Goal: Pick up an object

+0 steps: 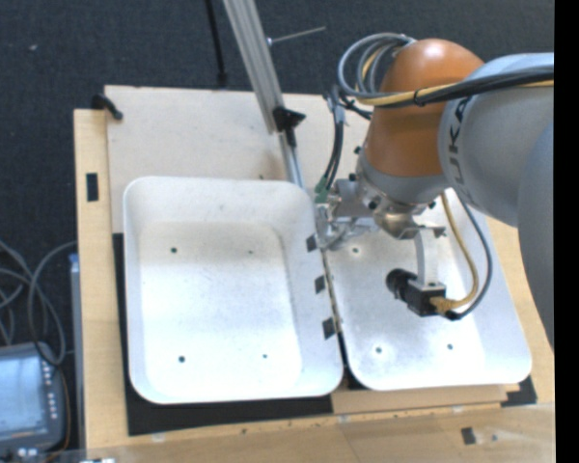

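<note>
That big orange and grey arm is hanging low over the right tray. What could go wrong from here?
Two risks, judging from this view.

The arm sits close to the divider where the left bin meets the right bin, so a further drop could knock the rims or shift a bin.

The loose cables looping beside the small black part hang low over the right bin and might snag. The wrist hides what lies under it, so a grab could well come up with nothing.

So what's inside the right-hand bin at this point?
The arm's wrist hangs over the right bin, with a small black part and cables just above its floor. The visible floor is bare white. The floor under the wrist is covered, so anything lying there cannot be seen.
</note>
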{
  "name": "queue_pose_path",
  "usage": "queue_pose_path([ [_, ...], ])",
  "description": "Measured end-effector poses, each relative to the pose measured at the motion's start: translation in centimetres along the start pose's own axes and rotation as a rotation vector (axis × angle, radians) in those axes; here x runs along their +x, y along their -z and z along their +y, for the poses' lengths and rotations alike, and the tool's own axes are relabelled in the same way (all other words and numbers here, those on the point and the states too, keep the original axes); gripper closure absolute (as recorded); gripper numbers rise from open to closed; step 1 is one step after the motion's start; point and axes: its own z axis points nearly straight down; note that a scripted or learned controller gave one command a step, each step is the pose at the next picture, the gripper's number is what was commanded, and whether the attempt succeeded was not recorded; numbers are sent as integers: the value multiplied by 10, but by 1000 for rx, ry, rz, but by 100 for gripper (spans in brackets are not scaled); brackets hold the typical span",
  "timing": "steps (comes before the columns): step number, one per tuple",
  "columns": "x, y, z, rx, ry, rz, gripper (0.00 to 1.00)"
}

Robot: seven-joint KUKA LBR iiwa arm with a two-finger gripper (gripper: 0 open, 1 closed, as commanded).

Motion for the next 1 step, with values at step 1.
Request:
queue_pose_path([
  [1, 44, -4, -6, 4, -1, -1, 100],
])
